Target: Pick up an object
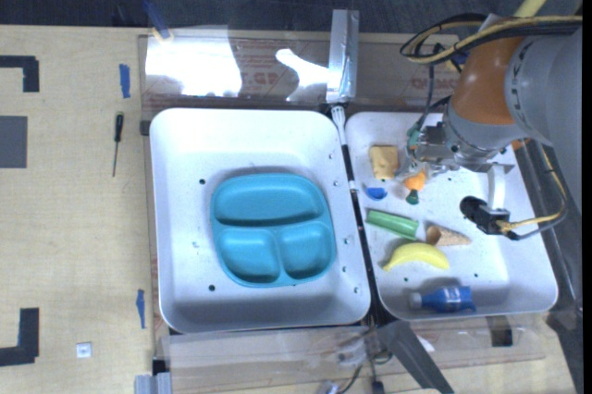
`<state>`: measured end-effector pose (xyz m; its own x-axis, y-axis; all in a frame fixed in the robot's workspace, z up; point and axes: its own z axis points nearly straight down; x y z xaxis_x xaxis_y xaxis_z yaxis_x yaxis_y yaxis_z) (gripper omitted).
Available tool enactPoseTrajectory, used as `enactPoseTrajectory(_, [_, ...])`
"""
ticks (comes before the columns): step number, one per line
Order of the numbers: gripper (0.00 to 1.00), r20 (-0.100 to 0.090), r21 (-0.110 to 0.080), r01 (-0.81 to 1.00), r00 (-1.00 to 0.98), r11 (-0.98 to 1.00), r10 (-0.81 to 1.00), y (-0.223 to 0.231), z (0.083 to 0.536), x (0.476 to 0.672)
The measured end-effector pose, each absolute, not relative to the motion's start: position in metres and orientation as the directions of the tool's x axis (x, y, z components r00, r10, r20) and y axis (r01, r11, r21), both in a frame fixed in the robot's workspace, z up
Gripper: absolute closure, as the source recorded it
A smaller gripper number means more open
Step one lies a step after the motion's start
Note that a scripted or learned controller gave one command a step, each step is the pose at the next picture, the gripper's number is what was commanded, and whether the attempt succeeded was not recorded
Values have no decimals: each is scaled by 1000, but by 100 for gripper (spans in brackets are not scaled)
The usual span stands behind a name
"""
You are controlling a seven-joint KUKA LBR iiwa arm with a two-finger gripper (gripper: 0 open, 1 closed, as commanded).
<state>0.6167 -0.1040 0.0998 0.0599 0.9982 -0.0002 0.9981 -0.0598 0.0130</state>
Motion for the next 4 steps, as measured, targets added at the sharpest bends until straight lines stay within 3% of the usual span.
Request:
enactPoseTrajectory(1, [100, 3, 7, 980, 201, -201, 980, -34, 189, 657])
enactPoseTrajectory(2, [0, 0, 0, 979, 205, -205, 979, -37, 185, 655])
enactPoseTrajectory(3, [0, 0, 4, 999, -47, 47, 999, -92, 87, 642])
enactPoseTrajectory(4, [100, -1, 5, 999, -47, 47, 999, -93, 99, 642])
